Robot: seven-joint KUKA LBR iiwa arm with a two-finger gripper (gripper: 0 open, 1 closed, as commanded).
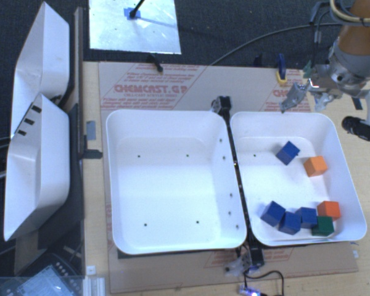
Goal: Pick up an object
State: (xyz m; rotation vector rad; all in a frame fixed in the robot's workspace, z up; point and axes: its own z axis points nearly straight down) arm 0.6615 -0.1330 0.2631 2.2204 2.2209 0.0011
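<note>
Several small cubes lie in the right bin (342, 159). A blue cube (287, 152) and an orange cube (316, 166) sit near its middle right. Along the front wall cluster three blue cubes (273, 213) (290, 222) (307, 216), a red-orange cube (328, 209) and a green cube (323, 226). My gripper (307, 98) hangs above the far rim of the right bin, beyond the blue cube. It is open, with its fingers (291, 97) spread and nothing between them.
The left bin (172, 119) stands beside the right one, with a black divider strip (234, 165) between them. A metal sheet (134, 17) lies at the back. White tilted trays (37, 128) stand at the far left. A black cable (265, 39) crosses the back.
</note>
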